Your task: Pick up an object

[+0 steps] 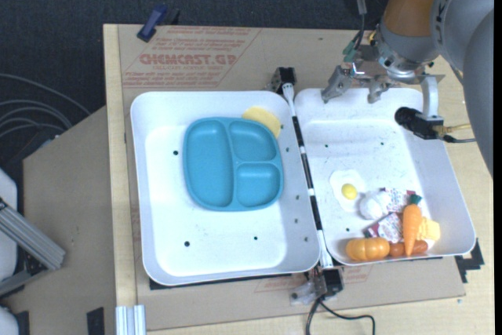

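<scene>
We see the arm (pixel 439 4) reaching in from the right, its pincer (pixel 357 86) hovering over the far edge of the right bin (pixel 439 169). Its two fingers (pixel 333 85) are spread apart, with nothing between them.

The objects to pick lie in the near right corner of the right bin, well apart from the pincer: a fried egg toy (pixel 346 189), a white round piece (pixel 371 205) just beside it, a carrot (pixel 412 223) standing on end against a yellow piece (pixel 429 230), an orange bread roll (pixel 367 249) at the near rim, and a small wrapped item (pixel 389 227) among them.

In the left bin (pixel 157 239) a blue divided plate (pixel 232 163) rests flat, and a pale yellow piece (pixel 263 118) pokes out at its far right edge. Both bins sit on the table (pixel 125 74), which carries a sheet with red lettering.
</scene>
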You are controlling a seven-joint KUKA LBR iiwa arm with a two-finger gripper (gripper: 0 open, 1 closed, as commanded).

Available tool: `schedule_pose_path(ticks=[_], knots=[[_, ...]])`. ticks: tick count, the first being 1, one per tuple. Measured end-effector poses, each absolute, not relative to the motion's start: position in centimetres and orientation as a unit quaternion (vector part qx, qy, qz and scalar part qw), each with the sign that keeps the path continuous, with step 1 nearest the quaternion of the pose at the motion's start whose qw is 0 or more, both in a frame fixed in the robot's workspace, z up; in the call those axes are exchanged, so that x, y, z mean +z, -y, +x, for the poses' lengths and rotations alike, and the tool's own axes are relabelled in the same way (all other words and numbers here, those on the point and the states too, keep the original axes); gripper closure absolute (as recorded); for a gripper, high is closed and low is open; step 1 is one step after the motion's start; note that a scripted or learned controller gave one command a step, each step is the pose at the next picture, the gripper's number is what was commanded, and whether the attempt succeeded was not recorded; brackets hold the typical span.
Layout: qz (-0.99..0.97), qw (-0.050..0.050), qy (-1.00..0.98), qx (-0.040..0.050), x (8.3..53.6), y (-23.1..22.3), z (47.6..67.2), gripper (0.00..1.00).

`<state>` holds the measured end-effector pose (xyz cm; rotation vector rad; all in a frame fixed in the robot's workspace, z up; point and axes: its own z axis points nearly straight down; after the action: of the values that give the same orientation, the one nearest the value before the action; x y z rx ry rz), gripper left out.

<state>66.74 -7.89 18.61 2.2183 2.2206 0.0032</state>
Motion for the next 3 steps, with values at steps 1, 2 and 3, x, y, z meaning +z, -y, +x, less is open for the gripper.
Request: schedule_pose_path(ticks=[1,2,3], knots=[[0.707,-0.001,-0.707,-0.001,8.4,9.1,66.6,0.0],[0.707,-0.001,-0.707,-0.0006,8.4,9.5,61.2,0.0],[0.707,0.001,-0.708,0.0011,18.6,7.1,66.7,0.0]])
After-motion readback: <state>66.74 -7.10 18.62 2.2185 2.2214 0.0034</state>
